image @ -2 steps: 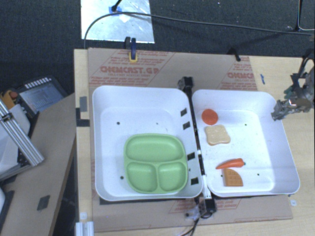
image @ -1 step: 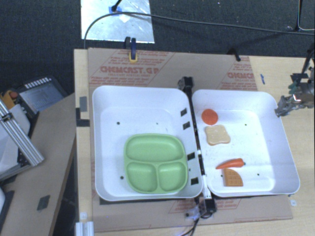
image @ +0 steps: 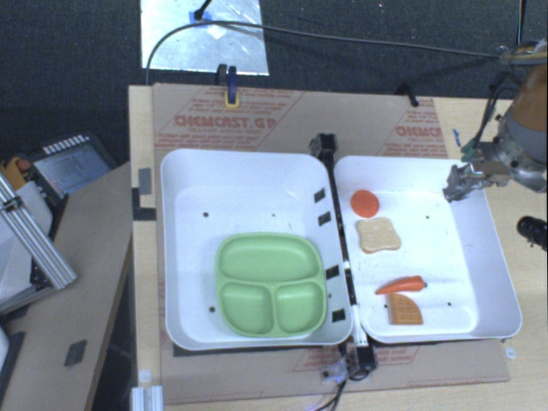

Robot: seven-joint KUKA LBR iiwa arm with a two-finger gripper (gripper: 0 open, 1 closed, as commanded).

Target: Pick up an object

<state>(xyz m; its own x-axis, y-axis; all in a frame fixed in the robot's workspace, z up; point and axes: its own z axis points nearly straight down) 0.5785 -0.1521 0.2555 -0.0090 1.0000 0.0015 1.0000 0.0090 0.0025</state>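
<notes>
Overhead: saw the gripper [image: 460, 182] over the right bin [image: 501, 294] at its far right corner, grip state impossible to tell. Found the red disc [image: 366, 202] well apart leftward, just beside the toast [image: 378, 235]. Probably needed centring squarely above one before descending.
</notes>
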